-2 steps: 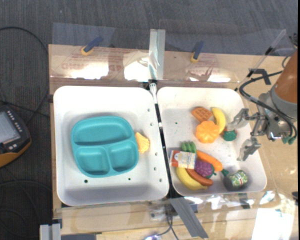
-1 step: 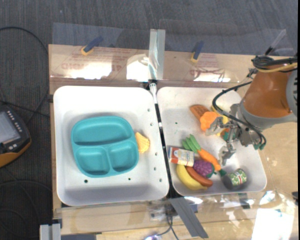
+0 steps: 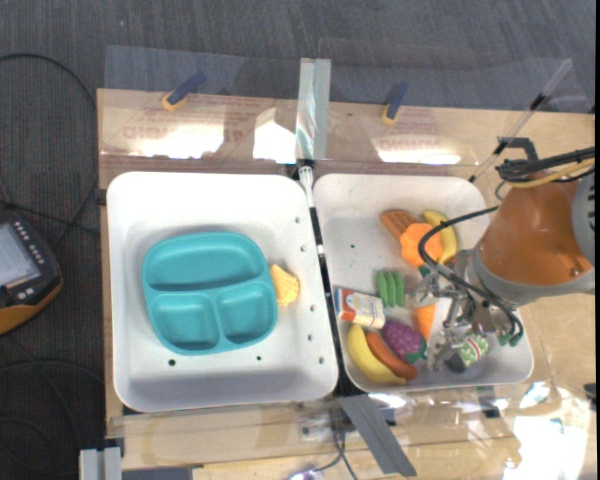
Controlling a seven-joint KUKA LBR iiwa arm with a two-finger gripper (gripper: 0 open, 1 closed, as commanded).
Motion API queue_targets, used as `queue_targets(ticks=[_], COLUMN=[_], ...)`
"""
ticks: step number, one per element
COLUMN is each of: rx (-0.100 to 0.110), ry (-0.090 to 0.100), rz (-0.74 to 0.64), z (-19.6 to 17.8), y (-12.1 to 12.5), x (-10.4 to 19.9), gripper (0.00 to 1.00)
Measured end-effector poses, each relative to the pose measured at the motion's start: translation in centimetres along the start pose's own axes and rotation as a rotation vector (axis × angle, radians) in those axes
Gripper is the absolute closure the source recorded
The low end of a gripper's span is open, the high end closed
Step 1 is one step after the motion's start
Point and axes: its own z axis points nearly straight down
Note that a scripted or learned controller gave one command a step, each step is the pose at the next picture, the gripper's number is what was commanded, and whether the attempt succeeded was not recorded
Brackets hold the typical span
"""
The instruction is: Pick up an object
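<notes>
A: The toy food sits heaped in the right bin (image 3: 500,368): a banana (image 3: 368,358) with a purple grape bunch (image 3: 404,338) lying on it, a small carton (image 3: 363,309) just above the banana, green pieces (image 3: 391,287) and an orange piece (image 3: 416,240) further up.

B: And the hand (image 3: 458,340)?

A: Low inside that bin, right of the grapes, among the clutter. I can't tell how it's set or whether anything's in it.

B: So no pick yet?

A: Nothing looks lifted, I'd judge; the grasp and raise remain. The wrist covers whatever lies beneath. Left of that bin, the other bin (image 3: 130,368) holds a teal tray (image 3: 212,290) and a yellow piece (image 3: 285,283).
</notes>
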Motion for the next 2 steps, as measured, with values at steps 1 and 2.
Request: queue_targets(ticks=[1, 2], rx=[0.003, 0.003], ry=[0.0, 0.0], rz=[-0.002, -0.003], z=[-1.06, -1.05], y=[0.07, 0.11], x=[-0.18, -0.18], gripper=[1.0, 0.0])
